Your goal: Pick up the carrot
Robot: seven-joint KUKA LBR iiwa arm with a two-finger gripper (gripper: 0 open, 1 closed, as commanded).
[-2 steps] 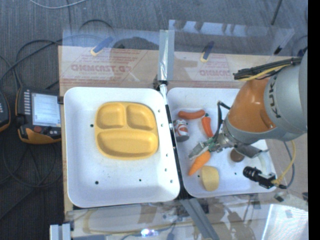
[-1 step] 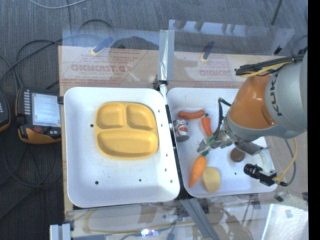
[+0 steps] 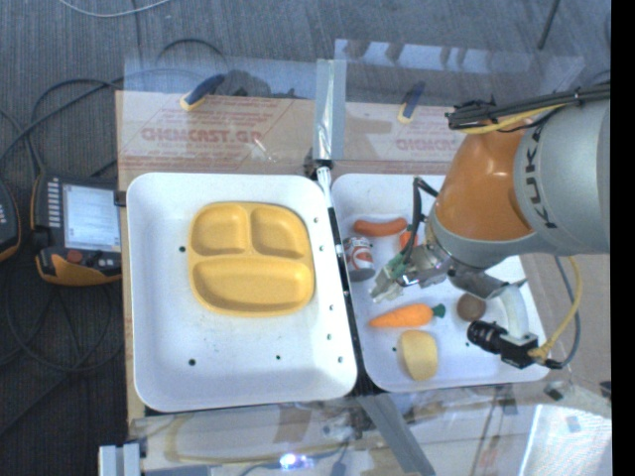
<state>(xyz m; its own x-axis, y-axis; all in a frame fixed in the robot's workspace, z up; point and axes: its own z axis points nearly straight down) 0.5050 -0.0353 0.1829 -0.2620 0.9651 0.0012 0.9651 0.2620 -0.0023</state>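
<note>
Looking down at a slant, the camera took in a bench with two shallow white bins side by side, a left bin (image 3: pixel 159 365) and a right bin (image 3: pixel 451 375), with grey carpet and loose cables beyond. A yellow divided tray (image 3: pixel 251 257) with three compartments sat near the middle of the left bin, nothing lying in any of them. The grey arm (image 3: pixel 556 181) with its orange band reached in from the right edge and hung over the upper part of the right bin, hiding much of that bin's right side. Its gripper (image 3: pixel 395 276) pointed toward the divider between the bins, low and near the bin floor; its fingers appeared spread a little with nothing between them (the tips were small and partly blurred). The carrot (image 3: pixel 404 316), orange with a green top pointing right, lay flat on the floor of the right bin just below the gripper, close to it but apart from it. Above the gripper, a red-orange sausage (image 3: pixel 381 227) lay near the bin's top edge. A small red-and-white can (image 3: pixel 360 257) lay beside the divider, left of the gripper. A pale yellow potato-like piece (image 3: pixel 420 354) sat below the carrot, and a small brown round object (image 3: pixel 469 307) lay to the carrot's right. An orange-edged handheld controller (image 3: pixel 77 228) rested on the floor left of the bench.
</note>
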